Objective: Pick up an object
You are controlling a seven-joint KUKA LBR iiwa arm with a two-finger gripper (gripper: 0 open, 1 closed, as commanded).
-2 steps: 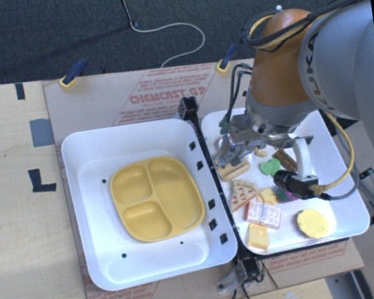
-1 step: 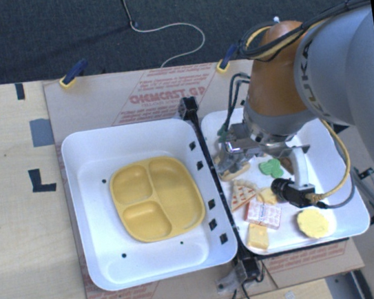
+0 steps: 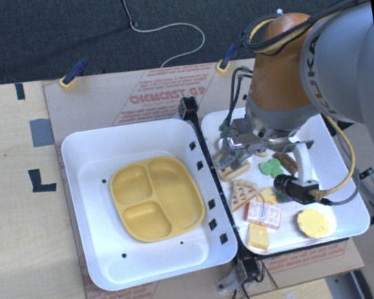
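One arm works here, and your gripper (image 3: 233,154) hangs low over the right bin (image 3: 337,151), near its left wall; whether the fingers are apart or together you cannot tell from this slant. Just at 6 o'clock of the gripper lies a tan biscuit-like piece (image 3: 234,169), and further toward 6 a wedge sandwich (image 3: 243,191), a red-and-white packet (image 3: 264,215) and a yellow block (image 3: 258,237). At 4 o'clock of the gripper sit a green piece (image 3: 270,167) and a brown piece (image 3: 287,162), and well toward 5 o'clock a yellow lemon-like object (image 3: 315,222). At 9 o'clock, the left bin (image 3: 86,195) holds a yellow divided plate (image 3: 157,198). Both bins rest on the tabletop (image 3: 17,226).
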